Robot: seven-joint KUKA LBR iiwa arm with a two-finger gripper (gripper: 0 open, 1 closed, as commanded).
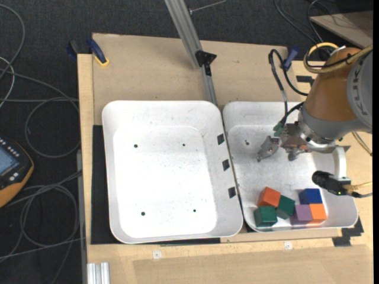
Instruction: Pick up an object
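On the plywood table point(148, 70) we see the left bin point(163, 170), a shallow white plastic tray with rounded corners and a finely speckled floor. Touching it at 3 o'clock is the right bin point(249, 123), of the same make. In its 6 o'clock corner lie small matte blocks point(291, 207) with square faces, packed close: orange, two green, purple, blue, and another orange. The jaws point(278, 148) hang over the bin's middle, metal fingers spread apart and gripping nothing. The blocks lie at 5 o'clock from the jaws, apart from them.
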